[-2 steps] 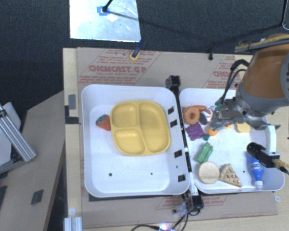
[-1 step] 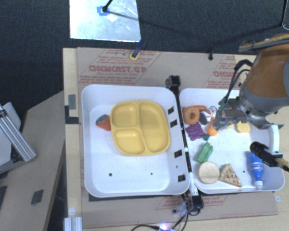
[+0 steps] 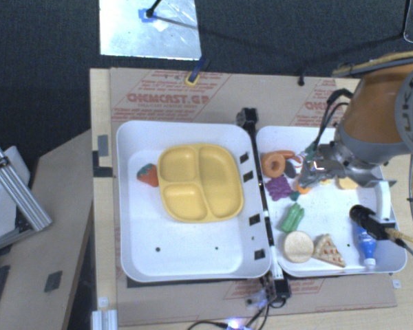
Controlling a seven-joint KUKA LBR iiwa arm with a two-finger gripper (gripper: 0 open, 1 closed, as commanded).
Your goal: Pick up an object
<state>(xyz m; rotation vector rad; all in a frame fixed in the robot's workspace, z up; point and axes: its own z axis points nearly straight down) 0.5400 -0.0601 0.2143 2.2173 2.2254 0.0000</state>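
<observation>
You can read "CHEMCAST GP" in red on the brown sheet (image 3: 172,96) under both bins. The gripper (image 3: 308,177) sits low in the right bin (image 3: 330,222), beside the purple grapes (image 3: 280,188); whether it is apart or together, you cannot tell. Left of it lies an orange doughnut (image 3: 272,163). Nearer you lie a green pickle (image 3: 292,218), a round cracker (image 3: 297,246) and a pizza slice (image 3: 328,250). The left bin (image 3: 134,239) holds a yellow divided plate (image 3: 198,183) and a strawberry (image 3: 148,174).

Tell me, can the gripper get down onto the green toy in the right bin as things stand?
Probably yes. The green toy lies in open bin floor just below the gripper, with nothing over it. The purple grapes and round cracker sit nearby, but apart from it.
</observation>
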